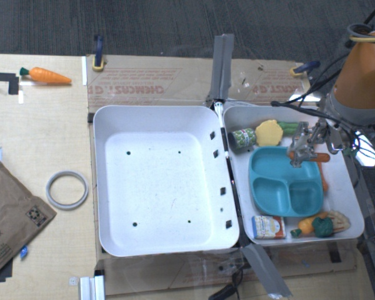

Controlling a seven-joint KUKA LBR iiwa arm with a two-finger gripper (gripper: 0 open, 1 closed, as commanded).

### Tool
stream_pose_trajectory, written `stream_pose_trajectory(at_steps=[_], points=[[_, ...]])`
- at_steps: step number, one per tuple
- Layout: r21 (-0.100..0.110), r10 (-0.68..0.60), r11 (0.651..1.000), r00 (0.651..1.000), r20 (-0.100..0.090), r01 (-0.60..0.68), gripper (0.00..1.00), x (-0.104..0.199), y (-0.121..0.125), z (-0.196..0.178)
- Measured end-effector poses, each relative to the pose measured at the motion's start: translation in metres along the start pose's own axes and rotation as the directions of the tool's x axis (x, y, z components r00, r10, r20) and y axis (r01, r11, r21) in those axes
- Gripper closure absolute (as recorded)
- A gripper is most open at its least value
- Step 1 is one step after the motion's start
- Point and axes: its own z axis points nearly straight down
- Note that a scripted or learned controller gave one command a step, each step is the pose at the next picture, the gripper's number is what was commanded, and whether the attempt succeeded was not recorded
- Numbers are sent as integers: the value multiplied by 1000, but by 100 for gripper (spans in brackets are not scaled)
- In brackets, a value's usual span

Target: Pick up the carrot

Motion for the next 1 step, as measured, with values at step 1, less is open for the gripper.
stream_pose_trajectory(at_steps=[1], points=[[1, -566, 825, 825, 3, 566, 100, 31, -56, -27]])
